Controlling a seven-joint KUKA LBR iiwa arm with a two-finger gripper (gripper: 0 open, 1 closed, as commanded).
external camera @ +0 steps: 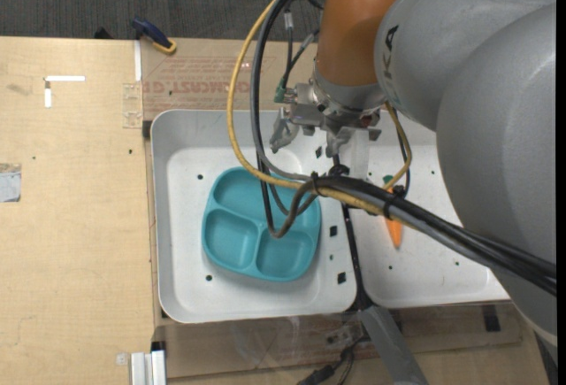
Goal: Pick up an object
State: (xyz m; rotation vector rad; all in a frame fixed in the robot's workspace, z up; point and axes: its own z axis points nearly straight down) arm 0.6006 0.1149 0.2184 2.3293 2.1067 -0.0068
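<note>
the grey arm (pixel 478 109) runs off the picture's top and right edges, and its bulk covers most of the right bin (pixel 424 281), so whatever lies under it there cannot be told. beside the arm's cables (pixel 371 195), an orange object (pixel 394 233) shows as a small sliver, too little to name. the cables also cross the right part of the teal divided plate (pixel 261 224), hiding some of its compartments. the gripper (pixel 309 137) sits tucked beneath the arm's orange band (pixel 363 16); its fingertips are too dark and small to read.
</note>
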